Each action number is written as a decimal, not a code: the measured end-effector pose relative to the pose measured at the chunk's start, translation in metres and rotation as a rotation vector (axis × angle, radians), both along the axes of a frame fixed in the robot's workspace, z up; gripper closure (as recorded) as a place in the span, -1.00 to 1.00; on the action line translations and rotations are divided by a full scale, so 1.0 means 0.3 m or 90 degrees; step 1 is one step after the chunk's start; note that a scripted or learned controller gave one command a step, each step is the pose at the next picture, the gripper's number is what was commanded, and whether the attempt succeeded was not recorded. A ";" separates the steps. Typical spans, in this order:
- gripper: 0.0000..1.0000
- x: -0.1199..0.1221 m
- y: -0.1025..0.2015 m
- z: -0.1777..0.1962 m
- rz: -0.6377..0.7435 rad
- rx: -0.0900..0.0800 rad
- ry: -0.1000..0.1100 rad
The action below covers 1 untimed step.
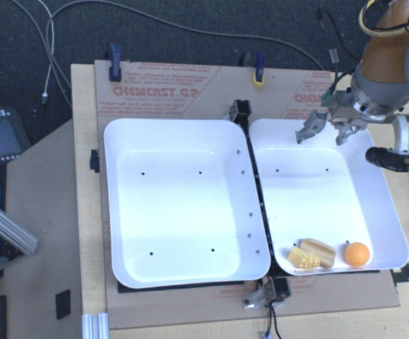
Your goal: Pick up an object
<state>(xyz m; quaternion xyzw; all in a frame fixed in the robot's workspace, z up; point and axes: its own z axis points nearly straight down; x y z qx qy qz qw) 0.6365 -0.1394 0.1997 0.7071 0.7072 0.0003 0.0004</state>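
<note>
Orange ball [357, 253] sits down in the near right corner of the right bin [331, 210], roughly 5 o'clock on that bin's floor, almost up against the front rim. Just at its 9 o'clock is a yellow corn cob [304, 258], with a tan bread-roll-looking thing [319, 246] touching it from behind; those two are kind of blurry, so I could be off on what they are. The ball itself lies a bit apart from them.

The gripper [327, 131] is way up at 12 o'clock, hovering over the far rim of the same bin, fingers spread apart with nothing between them. So all three objects are well apart from it, straight down toward 6 o'clock.

Plenty of bare white floor between the gripper and the stuff in the near corner. The left bin [183, 203] lies beside it, the two touching along the middle seam. Past the far rims there's a cardboard sheet [190, 87] held by a blue clamp [114, 61].
</note>
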 end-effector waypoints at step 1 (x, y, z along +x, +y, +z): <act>-1.00 -0.322 -0.176 -0.342 -0.004 0.001 0.007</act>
